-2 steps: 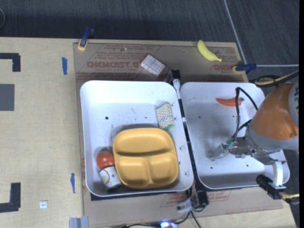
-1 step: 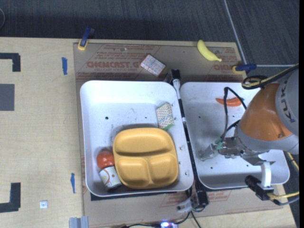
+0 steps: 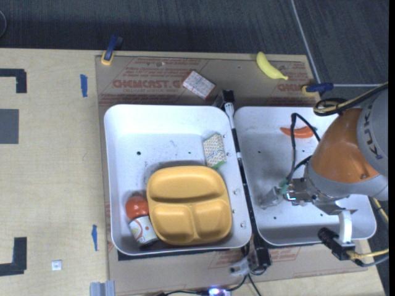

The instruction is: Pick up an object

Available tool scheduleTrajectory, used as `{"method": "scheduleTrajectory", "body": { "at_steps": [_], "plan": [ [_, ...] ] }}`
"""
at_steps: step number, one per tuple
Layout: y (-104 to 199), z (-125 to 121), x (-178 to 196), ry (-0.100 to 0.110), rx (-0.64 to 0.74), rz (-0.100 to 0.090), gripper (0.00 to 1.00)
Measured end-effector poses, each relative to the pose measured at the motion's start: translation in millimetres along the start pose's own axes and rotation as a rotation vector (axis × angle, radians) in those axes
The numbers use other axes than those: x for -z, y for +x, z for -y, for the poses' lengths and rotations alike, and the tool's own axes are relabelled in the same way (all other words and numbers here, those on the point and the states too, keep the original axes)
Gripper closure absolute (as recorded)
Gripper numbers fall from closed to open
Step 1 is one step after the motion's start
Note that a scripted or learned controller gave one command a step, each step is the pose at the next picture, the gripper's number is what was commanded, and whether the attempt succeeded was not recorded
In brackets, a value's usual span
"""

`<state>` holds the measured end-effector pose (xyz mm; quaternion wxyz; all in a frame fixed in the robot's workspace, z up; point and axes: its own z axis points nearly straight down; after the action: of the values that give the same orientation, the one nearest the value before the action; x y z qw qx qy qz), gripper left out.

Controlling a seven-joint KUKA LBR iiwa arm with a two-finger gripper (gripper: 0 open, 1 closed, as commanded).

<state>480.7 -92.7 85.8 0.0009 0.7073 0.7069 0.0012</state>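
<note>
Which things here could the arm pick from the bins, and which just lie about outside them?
In the bins: yellow tray, small patterned packet, red-and-white can, orange piece; the gripper is low in the right bin.

Lying outside: banana, small card, blue clamp.

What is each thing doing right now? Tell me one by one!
Yellow tray: lying flat in the left bin, hollows up.
Red and white can: tipped against the tray's left edge.
Patterned packet: leaning at the left bin's right wall.
Orange strip: lying flat in the right bin.
Banana: lying outside the bins.
Gripper: low in the right bin.
</note>
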Motion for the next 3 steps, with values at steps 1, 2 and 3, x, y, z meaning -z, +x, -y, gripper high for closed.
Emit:
{"method": "scheduleTrajectory", "body": {
  "at_steps": [1,2,3],
  "plan": [
    [0.2,0.1,0.0,-0.001,0.000,0.001,0.00],
    [0.5,0.1,-0.1,-0.001,0.000,0.001,0.00],
    [0.0,0.1,-0.1,-0.001,0.001,0.000,0.00]
  ]
}}
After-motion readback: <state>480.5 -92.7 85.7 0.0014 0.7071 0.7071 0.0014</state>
